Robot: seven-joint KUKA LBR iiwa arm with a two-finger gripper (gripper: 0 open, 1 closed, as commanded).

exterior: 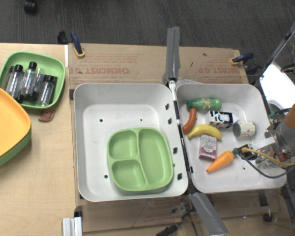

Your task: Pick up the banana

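Sausage point(189, 120), pink packet point(208, 146) apparently crowd the banana point(204, 131); above looks open.

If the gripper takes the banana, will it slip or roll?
The banana looks smooth and glossy, so it may slip. Its curved shape probably rocks or turns rather than rolls far. It lies close to the pink packet, which a push might nudge.

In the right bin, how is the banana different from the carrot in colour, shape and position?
The banana is yellow, while the carrot is orange with a green top. The banana is curved; the carrot is straight and tapers to a point. The banana lies near the bin's middle, next to the hot dog; the carrot lies lower, nearer the front edge. Both rest flat in the right bin.
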